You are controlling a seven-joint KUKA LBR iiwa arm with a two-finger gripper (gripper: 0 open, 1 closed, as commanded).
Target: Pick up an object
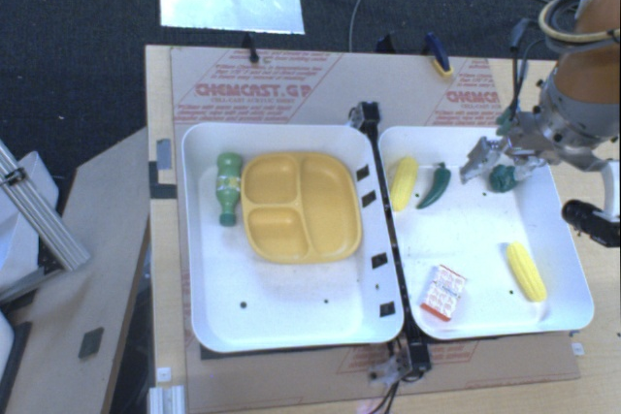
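Gripper (493,162), metallic, hovers at the right bin's (485,320) far edge; whether it is open or closed, cannot tell. A dark green lump (503,177) sits just beside it. Ridged yellow corn (526,270) lies near the front right.

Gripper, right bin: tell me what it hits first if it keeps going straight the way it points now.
The gripper points left across the right bin. The green pepper lies closest along that line, with the corn cob just beyond. Its height over the floor is unclear, so it might pass over both.
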